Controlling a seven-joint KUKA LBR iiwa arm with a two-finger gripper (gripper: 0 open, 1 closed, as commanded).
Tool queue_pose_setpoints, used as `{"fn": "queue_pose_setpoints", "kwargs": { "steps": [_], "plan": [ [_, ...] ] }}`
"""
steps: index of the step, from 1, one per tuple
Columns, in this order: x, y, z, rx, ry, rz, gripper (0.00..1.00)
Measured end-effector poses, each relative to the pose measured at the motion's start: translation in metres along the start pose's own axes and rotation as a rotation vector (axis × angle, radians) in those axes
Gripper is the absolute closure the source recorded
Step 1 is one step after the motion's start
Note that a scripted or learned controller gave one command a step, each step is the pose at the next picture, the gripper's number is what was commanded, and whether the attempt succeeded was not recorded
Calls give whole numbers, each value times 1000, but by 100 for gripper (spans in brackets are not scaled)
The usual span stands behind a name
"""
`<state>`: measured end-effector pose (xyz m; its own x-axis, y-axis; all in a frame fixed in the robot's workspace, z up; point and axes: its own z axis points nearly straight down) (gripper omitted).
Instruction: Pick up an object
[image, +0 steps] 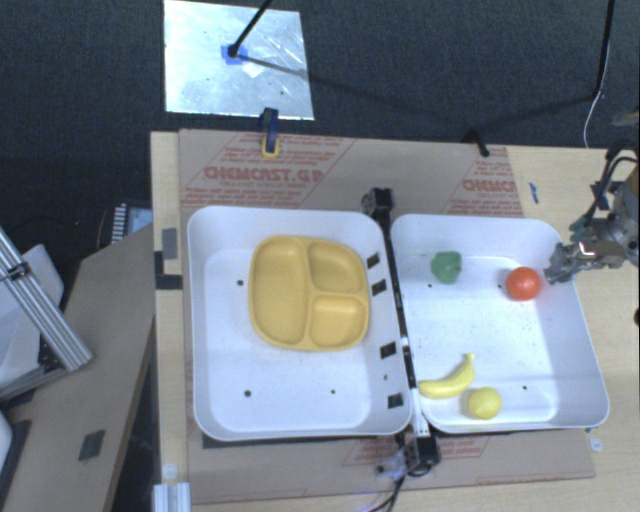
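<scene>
White right bin (570, 300) holds a round red-orange tomato (522, 284); hand (562, 262) grip unclear

Left bin (210, 330) holds a tray (306, 292) — right bin (570, 350) holds 4 fruits.

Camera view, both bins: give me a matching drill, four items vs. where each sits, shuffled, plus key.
Items:
1. yellow divided plate
2. green fruit
3. red-orange fruit
4. banana

Places:
A. right bin, near its right wall, beside the gripper
B. middle of the left bin
C. right bin, front left, next to the lemon
D. right bin, back left

Pairs: 1-B, 2-D, 3-A, 4-C
</scene>
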<state>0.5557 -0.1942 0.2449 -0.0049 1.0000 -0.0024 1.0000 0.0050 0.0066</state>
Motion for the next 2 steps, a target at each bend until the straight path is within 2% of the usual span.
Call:
{"fn": "queue_pose_setpoints", "kwargs": {
  "steps": [1,2],
  "plan": [
    [51,-11,10,6,4,-4,100],
    [109,-12,3,5,3,-4,100]
  ]
}}
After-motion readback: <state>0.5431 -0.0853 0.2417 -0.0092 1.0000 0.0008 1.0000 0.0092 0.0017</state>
